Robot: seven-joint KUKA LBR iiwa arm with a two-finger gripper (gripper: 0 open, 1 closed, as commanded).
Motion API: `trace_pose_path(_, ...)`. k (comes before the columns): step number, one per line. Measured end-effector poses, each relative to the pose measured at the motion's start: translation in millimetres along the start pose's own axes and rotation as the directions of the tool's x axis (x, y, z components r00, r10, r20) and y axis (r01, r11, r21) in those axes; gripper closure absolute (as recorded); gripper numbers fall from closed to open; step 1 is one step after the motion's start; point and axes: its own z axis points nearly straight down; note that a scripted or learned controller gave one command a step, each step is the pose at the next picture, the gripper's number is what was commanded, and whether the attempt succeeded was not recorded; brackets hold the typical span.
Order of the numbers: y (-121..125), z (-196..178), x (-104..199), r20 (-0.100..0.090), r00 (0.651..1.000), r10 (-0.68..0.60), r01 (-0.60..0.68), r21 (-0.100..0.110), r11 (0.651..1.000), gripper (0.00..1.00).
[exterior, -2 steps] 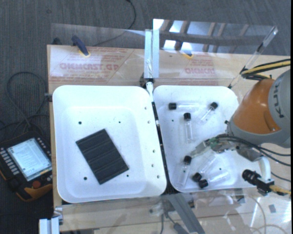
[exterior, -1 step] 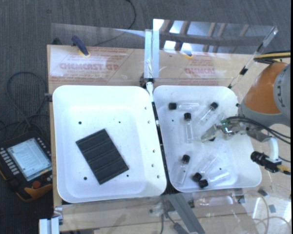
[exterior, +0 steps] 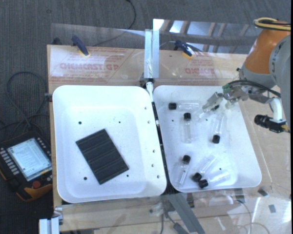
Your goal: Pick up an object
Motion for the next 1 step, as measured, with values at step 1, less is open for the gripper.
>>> trace_pose_path(1, -28.3, 31.1, -0.9, 0.006, 0.999, -0.038, 0.038, -0.026, 0.999, 0.0)
